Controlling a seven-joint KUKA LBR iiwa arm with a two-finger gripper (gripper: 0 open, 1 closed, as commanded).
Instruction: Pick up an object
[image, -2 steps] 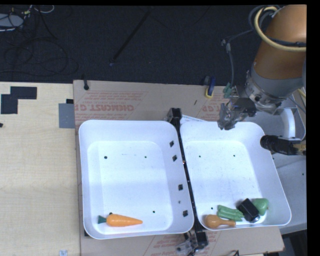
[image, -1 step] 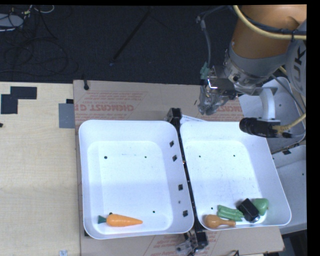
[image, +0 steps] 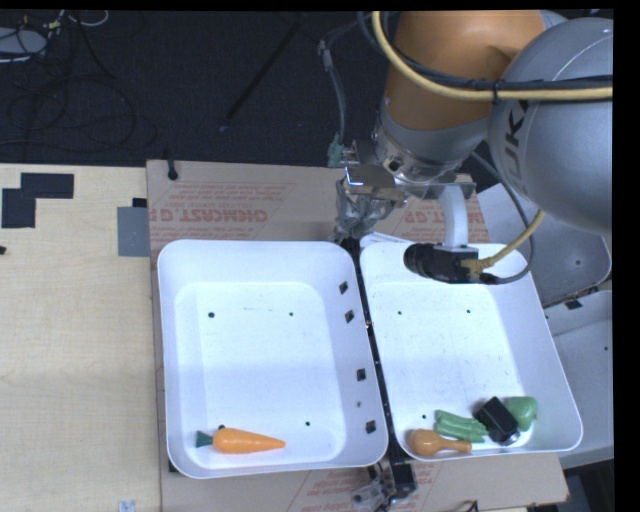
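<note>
Orange carrot (image: 248, 440), white bins (image: 180, 270), green beans (image: 460, 426)

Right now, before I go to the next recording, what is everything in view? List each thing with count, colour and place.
left bin: one, white, on the cardboard sheet, left of the divide
right bin: one, white, beside it on the right
toy carrot: one, orange with a green top, lying at the near edge of the left bin
green pieces: two or so, green, near corner of the right bin, clustered
black block: one, black, in that same cluster
tan piece: one, orange-tan, at the near edge of the right bin
cardboard sheet: one, brown with red print, under both bins
bench: one, pale wood
arm: one, grey with an orange band, from the right
gripper: one, over the far end of the divide between the bins
</note>
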